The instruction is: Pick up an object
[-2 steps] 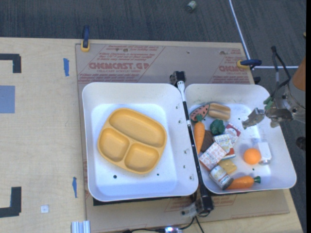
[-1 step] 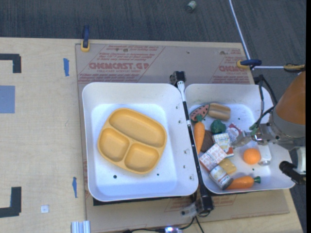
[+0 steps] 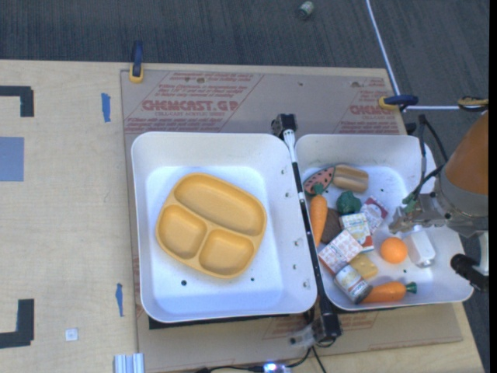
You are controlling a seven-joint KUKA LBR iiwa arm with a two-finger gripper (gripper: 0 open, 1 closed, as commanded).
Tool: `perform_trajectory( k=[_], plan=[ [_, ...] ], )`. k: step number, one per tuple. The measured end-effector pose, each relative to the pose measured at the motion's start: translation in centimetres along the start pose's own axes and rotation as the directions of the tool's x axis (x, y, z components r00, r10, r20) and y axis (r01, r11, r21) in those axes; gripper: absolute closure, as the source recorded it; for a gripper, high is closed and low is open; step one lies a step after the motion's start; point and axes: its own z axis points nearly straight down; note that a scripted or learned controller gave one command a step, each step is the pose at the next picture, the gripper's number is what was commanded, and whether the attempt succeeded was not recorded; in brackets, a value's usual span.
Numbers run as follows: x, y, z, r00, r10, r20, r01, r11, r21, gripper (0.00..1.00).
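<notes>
The right white bin [image 3: 388, 148] holds several toy foods. Among them are an orange [image 3: 394, 251], an upright carrot [image 3: 318, 217], a second carrot [image 3: 386, 291] lying by the front wall, a small can [image 3: 353, 284], a brown bread roll [image 3: 350, 179], a green broccoli piece [image 3: 348, 203] and two printed cartons [image 3: 339, 249]. My gripper [image 3: 409, 213] hangs over the right part of this bin, just above and right of the orange, beside a white bottle [image 3: 422, 249]. I see nothing held in it.
The left white bin [image 3: 155, 286] holds a yellow three-compartment plate [image 3: 211, 224]. Both bins rest on a cardboard sheet [image 3: 233, 99] on the wooden bench. A black divider bar [image 3: 299, 200] runs between the bins. A cable [image 3: 425, 150] loops over the right bin's far corner.
</notes>
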Motion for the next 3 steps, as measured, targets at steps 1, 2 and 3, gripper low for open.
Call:
perform_trajectory(
  k=[1,2,3],
  plan=[
    [-0.3,-1.2,1.1,1.000,-0.002,-0.007,0.002,1.000,0.012,1.00],
    [-1.9,-3.5,2.7,1.000,-0.006,-0.020,0.006,1.000,0.016,1.00],
    [5.0,0.0,-2.4,1.000,-0.004,-0.016,0.004,1.000,0.023,1.00]
  ],
)
